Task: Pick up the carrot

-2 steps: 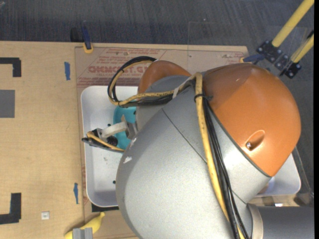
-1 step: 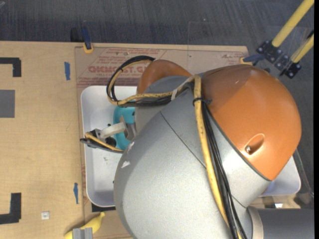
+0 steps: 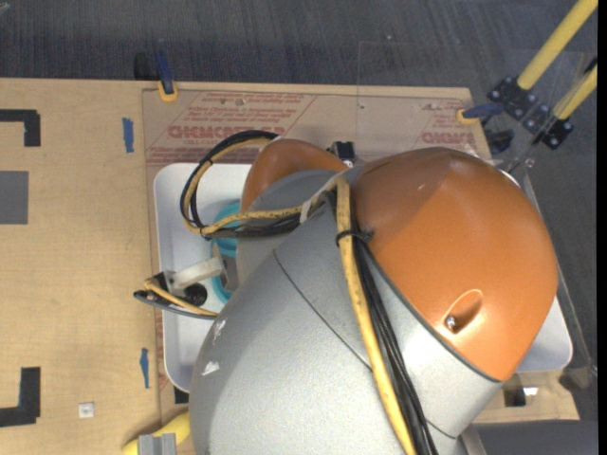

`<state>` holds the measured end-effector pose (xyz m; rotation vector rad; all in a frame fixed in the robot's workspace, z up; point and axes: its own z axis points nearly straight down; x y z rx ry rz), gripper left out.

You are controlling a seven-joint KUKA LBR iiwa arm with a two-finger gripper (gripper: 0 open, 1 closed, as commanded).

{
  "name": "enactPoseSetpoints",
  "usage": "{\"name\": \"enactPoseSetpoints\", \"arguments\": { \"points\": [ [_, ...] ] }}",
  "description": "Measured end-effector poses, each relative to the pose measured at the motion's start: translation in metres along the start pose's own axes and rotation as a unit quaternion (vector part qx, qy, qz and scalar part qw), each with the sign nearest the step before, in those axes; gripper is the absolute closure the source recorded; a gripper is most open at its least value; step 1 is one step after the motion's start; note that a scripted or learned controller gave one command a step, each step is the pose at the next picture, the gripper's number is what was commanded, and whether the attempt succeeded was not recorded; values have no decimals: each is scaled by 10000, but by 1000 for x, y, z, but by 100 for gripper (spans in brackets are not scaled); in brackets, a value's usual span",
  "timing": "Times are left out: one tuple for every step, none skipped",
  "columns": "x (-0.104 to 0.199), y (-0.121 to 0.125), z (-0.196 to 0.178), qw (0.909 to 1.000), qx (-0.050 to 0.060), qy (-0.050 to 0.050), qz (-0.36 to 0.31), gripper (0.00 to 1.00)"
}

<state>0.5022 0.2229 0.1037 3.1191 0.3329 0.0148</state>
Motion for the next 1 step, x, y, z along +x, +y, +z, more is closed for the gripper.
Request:
{"name": "enactPoseSetpoints", "arguments": {
  "points": [
    [-9, -1, 3, 9998, -9, 175, -74, 100]
  ]
}}
